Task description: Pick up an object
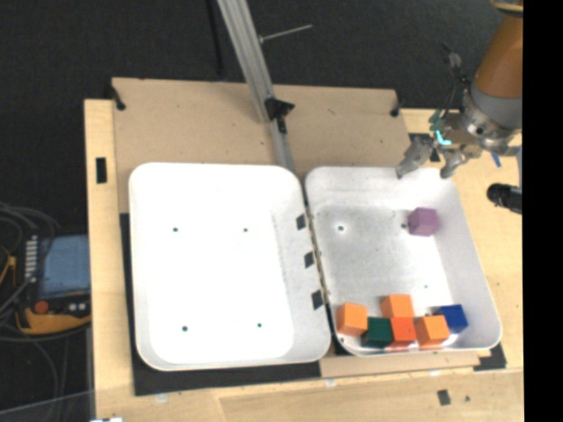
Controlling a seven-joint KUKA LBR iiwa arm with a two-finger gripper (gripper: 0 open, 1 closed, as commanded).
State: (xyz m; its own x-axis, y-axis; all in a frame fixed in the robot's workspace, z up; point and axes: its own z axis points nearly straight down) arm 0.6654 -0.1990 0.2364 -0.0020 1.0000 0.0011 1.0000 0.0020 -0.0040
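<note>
My gripper (430,163) hangs over the far right corner of the right bin (369,192), its two fingers spread open with nothing between them. A purple block (424,221) lies alone in the bin, just in front of the gripper and apart from it. Along the bin's near edge sit several blocks packed together: orange ones (353,317), (401,316), (431,330), a dark green one (378,331) and a blue one (452,316).
The left bin (220,262) lies beside the right one, with black clips along the seam between them. A slanted metal rail (251,51) rises behind the bins. Cables and a blue box (66,266) sit off the bench's left side.
</note>
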